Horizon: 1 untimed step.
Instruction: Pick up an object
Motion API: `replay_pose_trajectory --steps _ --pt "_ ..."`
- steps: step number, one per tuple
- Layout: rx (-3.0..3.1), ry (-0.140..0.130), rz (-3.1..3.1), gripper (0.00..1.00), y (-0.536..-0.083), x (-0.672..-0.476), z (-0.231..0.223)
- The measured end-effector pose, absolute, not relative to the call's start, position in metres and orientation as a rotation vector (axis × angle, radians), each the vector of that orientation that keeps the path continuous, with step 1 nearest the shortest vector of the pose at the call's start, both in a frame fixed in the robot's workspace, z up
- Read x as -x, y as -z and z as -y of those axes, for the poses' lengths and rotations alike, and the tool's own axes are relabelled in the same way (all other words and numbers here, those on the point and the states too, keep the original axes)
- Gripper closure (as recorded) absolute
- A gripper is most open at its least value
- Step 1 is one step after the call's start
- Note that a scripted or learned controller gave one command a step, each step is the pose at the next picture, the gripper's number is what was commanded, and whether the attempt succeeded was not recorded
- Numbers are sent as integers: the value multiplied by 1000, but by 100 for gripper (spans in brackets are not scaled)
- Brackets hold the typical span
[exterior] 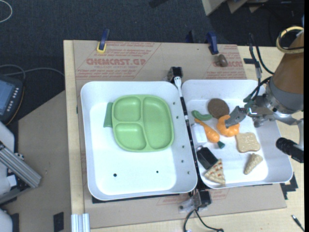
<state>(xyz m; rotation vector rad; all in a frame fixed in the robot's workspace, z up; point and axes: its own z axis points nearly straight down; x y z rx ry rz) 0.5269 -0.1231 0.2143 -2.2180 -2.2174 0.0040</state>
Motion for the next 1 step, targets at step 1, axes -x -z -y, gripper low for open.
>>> replay_pose_trajectory --steps 1 --pt "2216 -7 2216 0 -150 -526 121"
